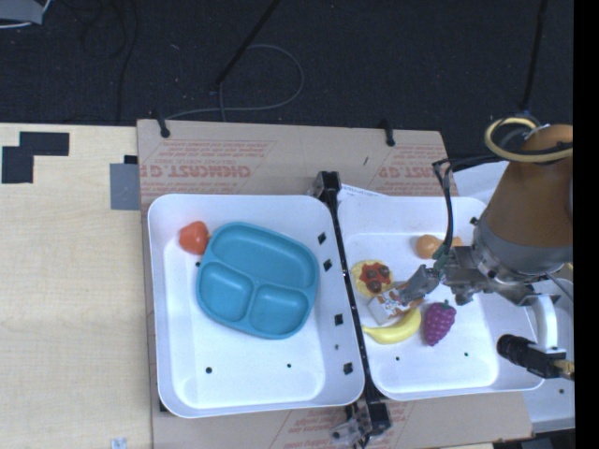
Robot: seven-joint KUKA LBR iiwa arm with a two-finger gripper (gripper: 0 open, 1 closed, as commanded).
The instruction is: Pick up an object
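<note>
The arm [529, 209] reaches into the right bin [412, 215], its gripper [409, 291], whose grip I cannot tell, hovering just above the banana [395, 328], which lies lengthwise left-to-right directly below it, beside the purple grapes [437, 322]

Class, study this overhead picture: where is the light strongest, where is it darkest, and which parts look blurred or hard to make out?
Camera view: the white bins are brightest, nearly washed out; the floor behind the bench is very dark, its cables barely showing; the gripper and the small items beneath it are soft and hard to separate; the blue tray is crisp and evenly lit.
</note>
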